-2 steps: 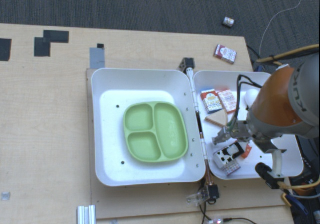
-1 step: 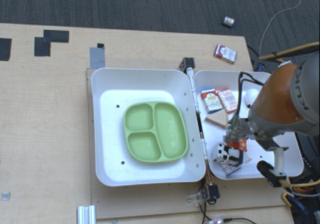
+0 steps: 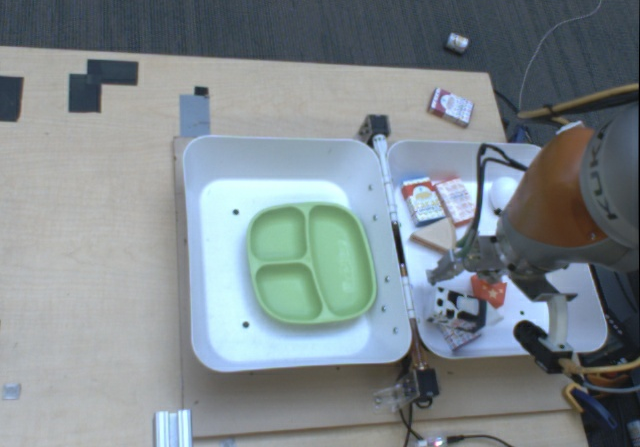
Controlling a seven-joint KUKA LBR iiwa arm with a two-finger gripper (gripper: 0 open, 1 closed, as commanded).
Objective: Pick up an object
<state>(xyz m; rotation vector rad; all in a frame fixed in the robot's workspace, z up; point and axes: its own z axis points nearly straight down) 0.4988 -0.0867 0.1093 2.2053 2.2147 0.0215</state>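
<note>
My gripper point(image 3: 468, 268) hangs low over the middle of the right bin point(image 3: 590, 335), at the end of the grey arm with its orange band point(image 3: 552, 200). Directly below and around it lie several small items. Among them are a tan wedge point(image 3: 433, 238), a small red-orange piece point(image 3: 489, 291) and a black-and-white item point(image 3: 459, 310). Two red-and-white packets point(image 3: 438, 200) rest toward the far side of that bin. The arm hides the bin's right half.
The left bin point(image 3: 215, 235) holds a light green divided plate point(image 3: 310, 263). A red-and-white packet point(image 3: 451, 107) and a small metal cylinder point(image 3: 458, 42) lie outside the bins, beyond the right one. Cables run along the bench's front right corner.
</note>
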